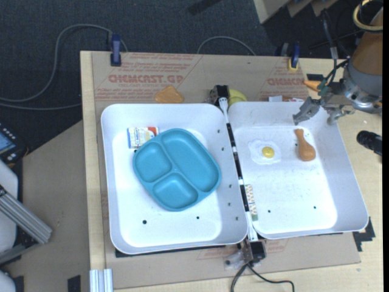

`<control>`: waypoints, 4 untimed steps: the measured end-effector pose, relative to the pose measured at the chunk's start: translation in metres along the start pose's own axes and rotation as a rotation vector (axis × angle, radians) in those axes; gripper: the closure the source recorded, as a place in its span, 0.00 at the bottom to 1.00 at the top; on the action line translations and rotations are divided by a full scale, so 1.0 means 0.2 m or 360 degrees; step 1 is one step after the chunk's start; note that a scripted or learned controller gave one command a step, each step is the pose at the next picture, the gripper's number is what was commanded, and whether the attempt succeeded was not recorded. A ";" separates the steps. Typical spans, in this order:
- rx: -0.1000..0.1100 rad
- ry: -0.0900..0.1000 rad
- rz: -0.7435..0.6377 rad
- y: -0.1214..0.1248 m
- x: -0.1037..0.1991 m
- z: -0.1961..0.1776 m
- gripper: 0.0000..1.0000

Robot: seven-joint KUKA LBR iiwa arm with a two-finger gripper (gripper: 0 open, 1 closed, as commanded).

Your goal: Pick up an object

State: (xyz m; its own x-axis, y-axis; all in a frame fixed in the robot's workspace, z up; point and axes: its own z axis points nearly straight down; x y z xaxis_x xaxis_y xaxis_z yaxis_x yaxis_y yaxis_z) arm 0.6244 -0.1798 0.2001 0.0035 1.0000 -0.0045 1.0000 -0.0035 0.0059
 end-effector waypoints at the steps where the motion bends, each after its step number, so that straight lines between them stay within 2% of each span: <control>1: 0.0021 0.0015 -0.0002 -0.01 -0.18 0.55 0.00; 2: 0.0005 0.0007 -0.0007 0.01 -0.18 0.46 1.00; 3: 0.0007 0.0007 -0.0007 0.01 -0.18 0.47 0.00; 4: 0.0017 0.0010 -0.0005 -0.11 -0.15 0.58 0.00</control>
